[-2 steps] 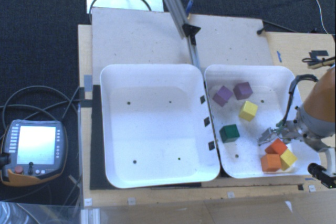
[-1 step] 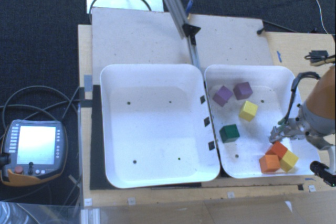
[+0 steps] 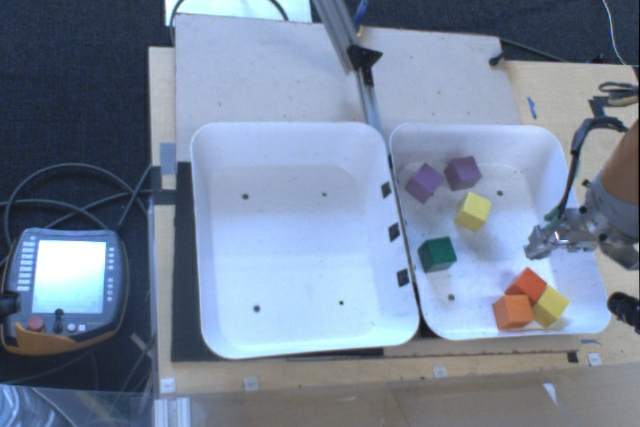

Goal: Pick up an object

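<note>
You see a grey arm (image 3: 618,215) at the right edge, its metallic gripper (image 3: 545,243) small and silvery, with a dark cable (image 3: 577,155) looping above the wrist.

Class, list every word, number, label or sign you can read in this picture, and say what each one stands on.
No text can be read.
The pendant screen is washed out white; nothing legible.
The small black tags on the rim between the bins are too small to read.

Right bin (image 3: 560,150): two purple cubes (image 3: 424,182) at 11 o'clock, yellow (image 3: 474,211) and green (image 3: 437,254) central, orange-yellow cluster (image 3: 530,299) at 5 o'clock.
</note>
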Action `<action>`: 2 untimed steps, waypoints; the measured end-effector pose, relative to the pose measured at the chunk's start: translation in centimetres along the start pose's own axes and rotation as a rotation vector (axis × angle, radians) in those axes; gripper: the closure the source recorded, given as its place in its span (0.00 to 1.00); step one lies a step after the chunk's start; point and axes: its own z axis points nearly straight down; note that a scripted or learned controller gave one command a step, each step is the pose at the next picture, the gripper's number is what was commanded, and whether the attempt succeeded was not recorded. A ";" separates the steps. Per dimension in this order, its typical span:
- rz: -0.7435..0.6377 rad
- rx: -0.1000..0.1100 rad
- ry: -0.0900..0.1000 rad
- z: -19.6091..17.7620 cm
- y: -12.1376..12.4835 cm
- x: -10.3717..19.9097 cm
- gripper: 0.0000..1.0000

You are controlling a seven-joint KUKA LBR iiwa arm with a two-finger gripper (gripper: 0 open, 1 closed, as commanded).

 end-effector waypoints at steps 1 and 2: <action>0.000 -0.002 -0.001 -5.4 0.7 -1.0 1.00; -0.001 -0.003 -0.001 -11.8 1.3 -1.0 1.00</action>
